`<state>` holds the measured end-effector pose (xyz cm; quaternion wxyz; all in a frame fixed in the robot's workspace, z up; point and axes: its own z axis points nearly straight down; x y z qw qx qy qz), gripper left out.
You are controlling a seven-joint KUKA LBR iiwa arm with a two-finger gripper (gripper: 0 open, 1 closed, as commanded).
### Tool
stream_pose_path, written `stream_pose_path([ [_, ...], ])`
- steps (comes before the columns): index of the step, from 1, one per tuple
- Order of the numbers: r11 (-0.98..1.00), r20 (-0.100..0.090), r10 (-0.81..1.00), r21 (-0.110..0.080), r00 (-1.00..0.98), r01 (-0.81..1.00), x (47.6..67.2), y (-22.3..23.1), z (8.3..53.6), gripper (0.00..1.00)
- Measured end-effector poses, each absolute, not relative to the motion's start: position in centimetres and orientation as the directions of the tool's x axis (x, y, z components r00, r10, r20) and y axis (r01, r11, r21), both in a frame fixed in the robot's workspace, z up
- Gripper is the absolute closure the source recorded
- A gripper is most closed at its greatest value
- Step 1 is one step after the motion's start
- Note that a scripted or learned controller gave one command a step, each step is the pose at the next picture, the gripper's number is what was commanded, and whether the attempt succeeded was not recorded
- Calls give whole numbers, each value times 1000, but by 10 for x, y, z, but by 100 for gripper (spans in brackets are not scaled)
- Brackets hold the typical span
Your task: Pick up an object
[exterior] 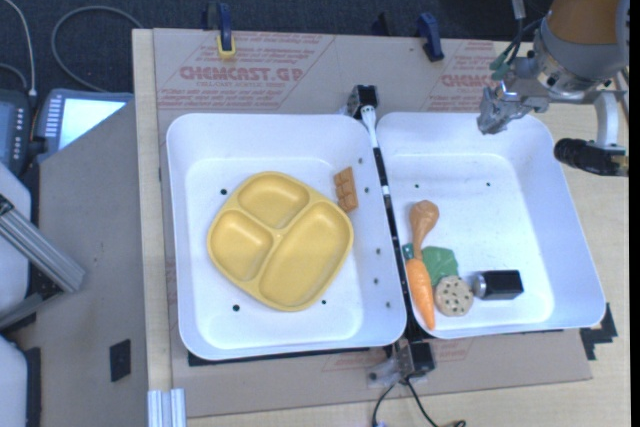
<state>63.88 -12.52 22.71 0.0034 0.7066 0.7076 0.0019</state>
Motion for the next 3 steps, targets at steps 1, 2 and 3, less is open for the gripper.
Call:
stream_pose_path([
  [1, 1, -2, 1000, 7, -1, 1000, 640, -125, 281, 100],
  [2, 3, 1, 1000, -3, -3, 1000, 620, -89, 273, 100],
  [3, 3, 2, 1000, -5, -3, 1000, 597, -52, 259, 100],
])
